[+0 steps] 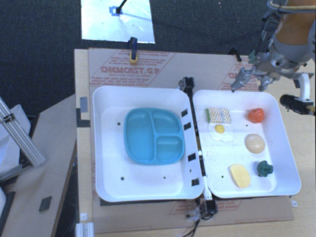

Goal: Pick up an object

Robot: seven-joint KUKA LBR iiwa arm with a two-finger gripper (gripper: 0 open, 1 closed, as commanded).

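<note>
Gripper (252, 80), fingers spread apart and holding nothing, hangs above the far rim of the right-hand bin (284, 132), touching none of the objects lying below and toward the camera from it. Largest to smallest, the beige egg-shaped piece (255, 143), yellow slab (240, 175), patterned packet (218, 115), orange-red fruit (256, 115), green toy (264, 168) and small fried egg (220, 131) await picking. Rounded pieces could likely slip from the closing fingers, while flat ones risk being missed against the floor.

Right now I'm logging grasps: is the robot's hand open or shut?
Open. The hand hangs above the far rim of the right white bin, its two fingers spread apart with nothing between them.
</note>
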